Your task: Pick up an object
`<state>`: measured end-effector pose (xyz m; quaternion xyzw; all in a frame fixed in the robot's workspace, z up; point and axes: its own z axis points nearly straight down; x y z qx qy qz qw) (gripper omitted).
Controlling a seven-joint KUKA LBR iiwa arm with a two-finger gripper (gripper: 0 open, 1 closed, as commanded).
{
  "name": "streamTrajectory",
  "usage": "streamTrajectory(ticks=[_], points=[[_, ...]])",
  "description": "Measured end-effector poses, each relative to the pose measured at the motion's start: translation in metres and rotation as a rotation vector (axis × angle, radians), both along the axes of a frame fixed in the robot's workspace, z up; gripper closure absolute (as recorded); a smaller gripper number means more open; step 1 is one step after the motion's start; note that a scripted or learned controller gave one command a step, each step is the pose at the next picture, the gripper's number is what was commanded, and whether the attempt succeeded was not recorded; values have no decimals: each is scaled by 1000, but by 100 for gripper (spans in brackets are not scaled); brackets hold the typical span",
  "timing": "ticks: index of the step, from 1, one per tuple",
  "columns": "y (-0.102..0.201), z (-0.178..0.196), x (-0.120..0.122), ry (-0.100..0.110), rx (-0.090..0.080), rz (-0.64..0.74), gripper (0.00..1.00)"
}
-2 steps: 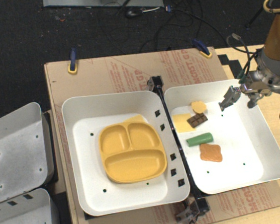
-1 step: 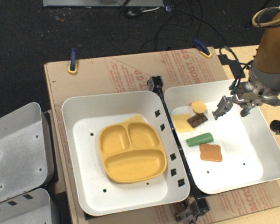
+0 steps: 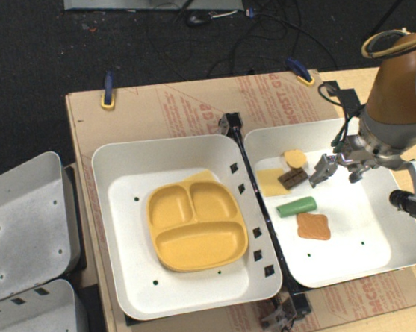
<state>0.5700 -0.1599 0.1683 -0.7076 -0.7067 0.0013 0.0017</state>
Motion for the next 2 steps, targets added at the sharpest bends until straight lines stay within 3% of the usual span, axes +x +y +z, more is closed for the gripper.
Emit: streamTrajectory(ticks=[1, 2], points=[[-1, -48, -10, 1, 0, -1, 0], [-1, -35, -8, -5, -1, 0, 100]])
